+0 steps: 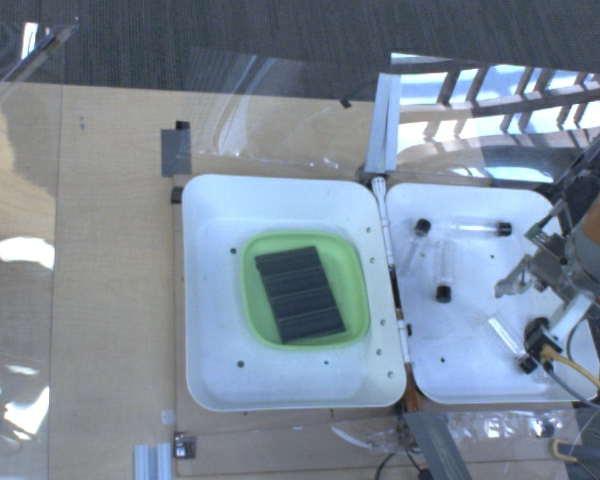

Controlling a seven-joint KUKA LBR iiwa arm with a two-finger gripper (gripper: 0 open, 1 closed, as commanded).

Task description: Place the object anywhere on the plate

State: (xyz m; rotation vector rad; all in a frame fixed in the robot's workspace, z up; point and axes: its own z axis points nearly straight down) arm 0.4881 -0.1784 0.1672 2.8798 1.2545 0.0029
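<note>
Task looks done: dark ribbed block (299, 294) lies flat on green plate (354, 280), end effector (528, 273) well right of plate, can't tell if open/shut or holding anything.

You will find the arm (592, 230) cut off by the right edge of the picture, so little of it shows behind the gripper (538, 270), and it hides the right-hand wall of the right bin (470, 370) beneath it. To the left of the gripper, the clear pieces (467, 228) with black ends are too small for you to name.
</note>
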